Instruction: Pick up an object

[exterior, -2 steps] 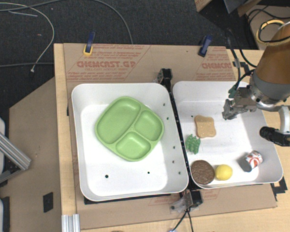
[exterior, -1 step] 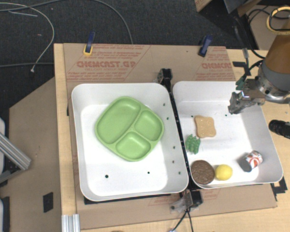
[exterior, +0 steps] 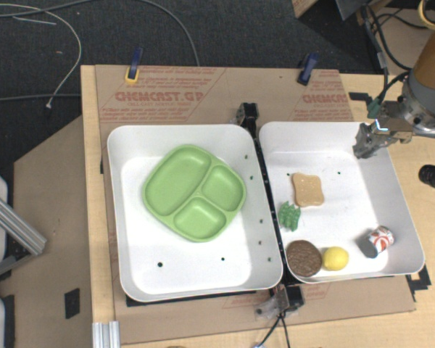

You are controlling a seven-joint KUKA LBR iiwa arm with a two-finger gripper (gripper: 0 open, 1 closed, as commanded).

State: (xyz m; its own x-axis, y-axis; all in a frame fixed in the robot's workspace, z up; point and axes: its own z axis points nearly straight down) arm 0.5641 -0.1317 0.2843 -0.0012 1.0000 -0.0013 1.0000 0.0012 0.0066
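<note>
Here, green plate in left bin; toast in right bin.

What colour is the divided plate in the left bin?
Light green, seen in the camera view: the divided plate.

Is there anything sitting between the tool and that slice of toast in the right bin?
Nothing visible does. The tool sits over the right bin's far right corner, and only bare white floor lies between it and the toast slice. The broccoli lies beyond the toast, out of that path.
</note>
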